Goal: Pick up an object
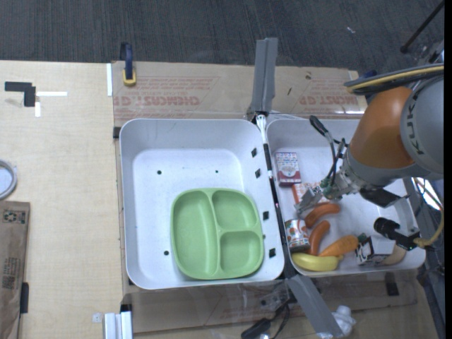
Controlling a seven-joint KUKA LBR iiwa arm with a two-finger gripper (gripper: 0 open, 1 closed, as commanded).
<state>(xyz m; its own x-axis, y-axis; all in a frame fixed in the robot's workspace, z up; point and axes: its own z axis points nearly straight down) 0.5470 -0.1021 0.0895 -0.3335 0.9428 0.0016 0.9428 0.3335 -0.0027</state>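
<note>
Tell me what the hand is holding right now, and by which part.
Cannot be told. The hand is down in the right bin, just above the hot dog, but no object visibly sits in its grip.

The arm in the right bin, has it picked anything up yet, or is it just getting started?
Done: the arm has reached down into the right bin. In hand: its end effector sits low among the toy foods, by the sausage. Left: nothing looks lifted; a firm grasp and the raise remain.
</note>
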